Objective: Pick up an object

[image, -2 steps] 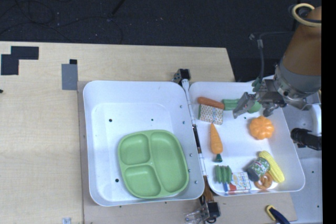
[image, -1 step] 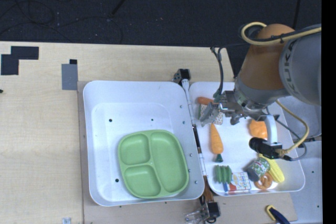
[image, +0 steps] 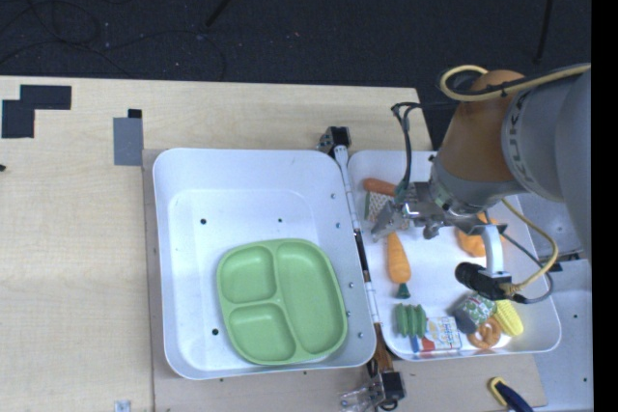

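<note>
Just below the gripper lies the carrot.

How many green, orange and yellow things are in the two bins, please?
Green: 2, the plate and the beans.
Orange: 4, the carrot, the back piece, the half-hidden piece and the ring.
Yellow: 1, the corn.
Total: 7.

The green divided plate looks like smooth plastic, a little glossy. The white bin holding it is smooth plastic too. The bench is pale matt wood.
</note>
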